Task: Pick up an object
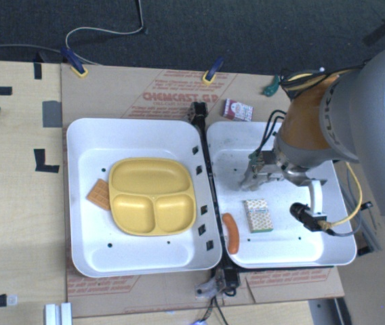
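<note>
Cardboard-covered surface (111,90), two white bins side by side. Small patterned packet (258,216) flat on right bin (328,252) floor, just below pincer (255,176), apart from it. Orange sausage-like piece (230,232) beyond packet, hugging divider wall, awkward there. Pincer low over bin, likely lining up on packet; open or together: cannot tell. Open floor around packet. Left bin (84,202) carries yellow divided tray (153,195), well apart.

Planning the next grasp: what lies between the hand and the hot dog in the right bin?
In the camera view, the small patterned packet lies on the bin floor between the hand and the hot dog; the rest is bare white bin floor.
</note>
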`<state>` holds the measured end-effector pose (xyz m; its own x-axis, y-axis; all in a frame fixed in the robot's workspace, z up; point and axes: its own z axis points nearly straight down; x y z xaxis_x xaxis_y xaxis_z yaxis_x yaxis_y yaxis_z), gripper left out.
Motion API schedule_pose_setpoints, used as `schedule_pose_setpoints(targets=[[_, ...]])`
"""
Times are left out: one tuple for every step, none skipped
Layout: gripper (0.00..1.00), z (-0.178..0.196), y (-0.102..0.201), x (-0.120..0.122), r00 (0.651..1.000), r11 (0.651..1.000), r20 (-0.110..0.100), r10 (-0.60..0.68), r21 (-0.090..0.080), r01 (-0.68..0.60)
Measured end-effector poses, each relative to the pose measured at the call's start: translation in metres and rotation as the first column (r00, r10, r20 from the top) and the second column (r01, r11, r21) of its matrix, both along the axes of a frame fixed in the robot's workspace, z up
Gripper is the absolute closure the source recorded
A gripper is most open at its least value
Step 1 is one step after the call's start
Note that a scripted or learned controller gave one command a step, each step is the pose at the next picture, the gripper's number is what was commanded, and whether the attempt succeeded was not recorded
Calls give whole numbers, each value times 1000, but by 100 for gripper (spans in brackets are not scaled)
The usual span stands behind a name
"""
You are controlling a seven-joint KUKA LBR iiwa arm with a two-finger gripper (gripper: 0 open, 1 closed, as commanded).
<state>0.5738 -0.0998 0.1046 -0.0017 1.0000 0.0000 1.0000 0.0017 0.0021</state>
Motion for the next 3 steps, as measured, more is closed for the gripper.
schedule_pose_setpoints(targets=[[100, 9, 1, 0, 1000, 1000, -2, 1, 1, -1], [0, 9, 1, 0, 1000, 1000, -2, 1, 1, -1], [100, 18, 2, -1, 1000, 1000, -4, 2, 3, -2]])
